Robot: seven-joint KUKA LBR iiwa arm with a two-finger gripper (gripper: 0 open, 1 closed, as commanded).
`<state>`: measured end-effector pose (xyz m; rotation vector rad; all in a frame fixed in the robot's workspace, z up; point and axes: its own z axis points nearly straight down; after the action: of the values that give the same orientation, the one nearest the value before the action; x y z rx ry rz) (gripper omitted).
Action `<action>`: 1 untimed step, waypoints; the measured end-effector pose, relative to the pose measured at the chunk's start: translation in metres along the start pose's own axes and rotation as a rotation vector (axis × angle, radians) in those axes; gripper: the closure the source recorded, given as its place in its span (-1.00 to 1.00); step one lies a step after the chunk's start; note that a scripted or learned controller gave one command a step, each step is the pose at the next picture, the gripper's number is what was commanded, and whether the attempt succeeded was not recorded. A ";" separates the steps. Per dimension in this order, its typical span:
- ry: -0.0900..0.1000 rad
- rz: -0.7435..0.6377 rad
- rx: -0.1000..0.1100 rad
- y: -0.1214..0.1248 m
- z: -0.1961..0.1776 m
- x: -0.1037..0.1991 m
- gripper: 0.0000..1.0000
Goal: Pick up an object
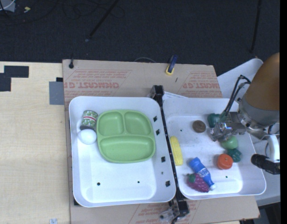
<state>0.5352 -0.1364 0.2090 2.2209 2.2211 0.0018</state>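
Note:
My gripper [220, 130] hangs low in the right bin [253, 186], near its far right side. A teal object [213, 120] lies just left of and behind it. A light green piece [231, 142] sits right below it, with a dark green one [236, 154] further on. A brown round thing [199, 126] lies to the left. An orange fruit [224, 161], a blue bottle [201, 169], purple grapes [198, 183] and a yellow corn cob [176, 151] lie nearer the front. I see nothing held in the gripper.
The left bin [115, 188] holds a green divided plate [126, 136], a small can [89, 119] and a white ball [88, 136]. The arm's orange band [269, 80] rises over the right bin's far right corner. A black clamp [157, 91] sits between the bins.

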 end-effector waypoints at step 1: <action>0.000 0.000 0.001 0.000 -0.019 -0.001 1.00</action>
<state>0.5355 -0.1372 0.2283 2.2216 2.2218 0.0006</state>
